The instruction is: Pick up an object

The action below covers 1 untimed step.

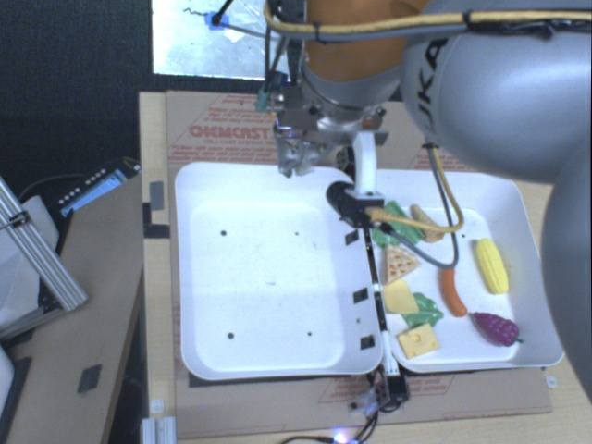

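The gripper [297,160] hangs at the upper middle of the frame, over the top rim of the left bin [185,276] near that bin's upper right corner. Whether it is wide or narrow I cannot tell, and nothing shows in its grasp. The grey arm [504,72] fills the upper right and covers the top right corner of the right bin [534,239].

The two bins touch along a seam running down the middle of the frame. The left bin's floor shows as a broad white surface with a few small dark dots, the widest room in view.

All the objects to pick lie in the right bin, crowded toward the seam and the lower half. A yellow corn cob [490,265] lies near the right wall, its long axis running almost top to bottom. An orange carrot [451,293] lies just left of it, slanting from upper left to lower right. A purple grape bunch [496,327] lies below them, its long axis running left to right. Close to the seam lie a waffle-patterned triangle [400,265], a pale yellow wedge [400,296], a green piece [427,309] and a yellow block [418,341].

Brown cardboard [222,132] lies under both bins.
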Available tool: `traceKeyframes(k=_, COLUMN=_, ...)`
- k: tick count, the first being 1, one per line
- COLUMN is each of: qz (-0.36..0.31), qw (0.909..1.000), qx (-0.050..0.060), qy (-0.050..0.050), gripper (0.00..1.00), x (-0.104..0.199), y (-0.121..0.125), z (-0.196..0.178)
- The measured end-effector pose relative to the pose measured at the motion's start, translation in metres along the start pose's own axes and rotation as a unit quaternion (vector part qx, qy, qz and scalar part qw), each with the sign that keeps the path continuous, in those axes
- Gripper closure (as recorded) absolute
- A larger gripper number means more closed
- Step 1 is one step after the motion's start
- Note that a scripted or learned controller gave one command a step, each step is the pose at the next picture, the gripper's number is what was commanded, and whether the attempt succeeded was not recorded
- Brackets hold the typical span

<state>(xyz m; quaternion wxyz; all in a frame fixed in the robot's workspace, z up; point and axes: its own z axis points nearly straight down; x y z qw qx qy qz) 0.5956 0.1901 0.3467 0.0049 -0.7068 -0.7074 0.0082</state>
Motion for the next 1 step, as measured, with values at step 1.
traceKeyframes(k=1, qz=-0.002, qw=0.9999, qx=-0.013, qy=0.003, gripper=1.0, x=0.0325, y=0.0755, z=-0.0138)
